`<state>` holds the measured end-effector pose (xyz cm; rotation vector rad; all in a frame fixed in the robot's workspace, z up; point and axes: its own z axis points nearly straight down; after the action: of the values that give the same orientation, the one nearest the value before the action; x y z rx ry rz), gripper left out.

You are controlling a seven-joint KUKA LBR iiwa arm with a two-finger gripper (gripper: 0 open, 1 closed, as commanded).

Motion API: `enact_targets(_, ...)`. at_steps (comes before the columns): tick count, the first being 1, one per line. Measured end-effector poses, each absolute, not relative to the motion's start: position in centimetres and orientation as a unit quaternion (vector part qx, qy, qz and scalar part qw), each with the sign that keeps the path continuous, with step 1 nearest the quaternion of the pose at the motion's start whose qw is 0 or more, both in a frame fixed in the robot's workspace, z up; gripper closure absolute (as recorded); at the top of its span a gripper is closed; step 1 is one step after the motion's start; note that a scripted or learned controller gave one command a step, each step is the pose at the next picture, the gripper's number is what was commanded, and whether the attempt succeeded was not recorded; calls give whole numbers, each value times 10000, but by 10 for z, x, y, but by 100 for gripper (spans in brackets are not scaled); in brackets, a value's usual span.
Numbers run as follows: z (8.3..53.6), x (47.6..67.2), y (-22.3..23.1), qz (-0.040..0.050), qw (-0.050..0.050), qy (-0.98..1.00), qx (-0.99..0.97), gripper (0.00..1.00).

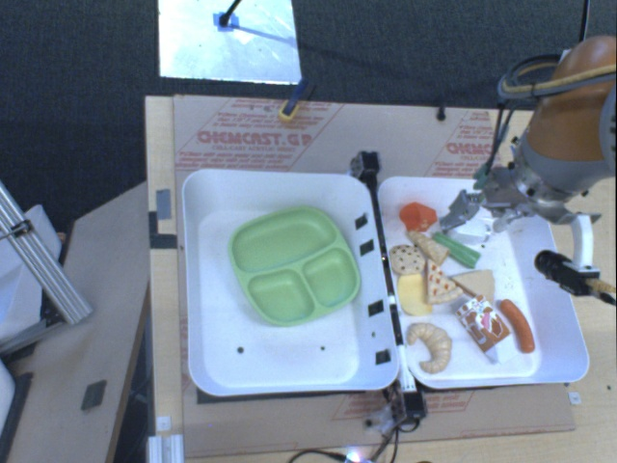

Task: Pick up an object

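Dark carpeted floor (77, 85), pale wooden bench (159, 143), shiny metal sheet (229, 25) beyond it.

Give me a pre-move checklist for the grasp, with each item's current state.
1. Gripper over the right white bin that holds the toy food: ok.
2. Nothing visibly held yet: ok.
3. Nearest targets, orange-red round piece and green stick, in view: ok.
4. Green stick free of neighbours: not ok, it touches the tan wedge.
5. Gripper height above the items: cannot tell.
6. Green divided plate lies in the left white bin, out of the way: ok.
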<state>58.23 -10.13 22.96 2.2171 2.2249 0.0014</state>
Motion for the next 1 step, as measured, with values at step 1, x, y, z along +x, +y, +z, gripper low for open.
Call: enact_targets(1, 186, 576, -102, -5, -5, 7075, 7067, 0)
